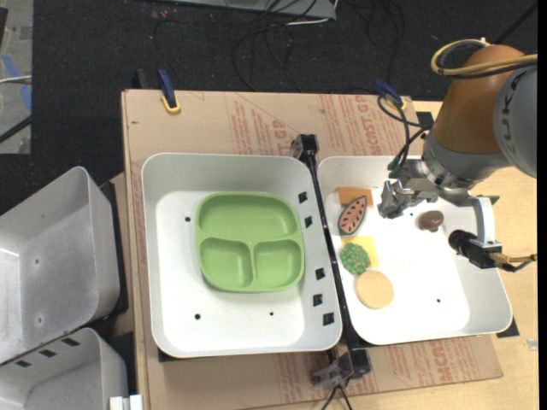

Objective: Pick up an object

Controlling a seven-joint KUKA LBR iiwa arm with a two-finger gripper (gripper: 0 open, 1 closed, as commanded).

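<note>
1. Objects lie in the right bin (pixel 479 314), all left of or beside the gripper (pixel 391 202): nearest the camera a flat, tan, round disc (pixel 374 289); above it a bumpy green round piece (pixel 355 258) on a yellow square (pixel 362 248).
2. Farther up, a brown oval piece with pale dots (pixel 351 217) leans on an orange slab (pixel 348 196), just left of the gripper.
3. A small brown knob (pixel 430 220) sits just right of the gripper.
4. The gripper hangs low over the bin's upper part; whether its fingers are apart or together cannot be told.
5. The left bin (pixel 171 229) holds a smooth green three-compartment tray (pixel 250 242).
6. Both bins rest on the cardboard-covered counter (pixel 239 118).
</note>
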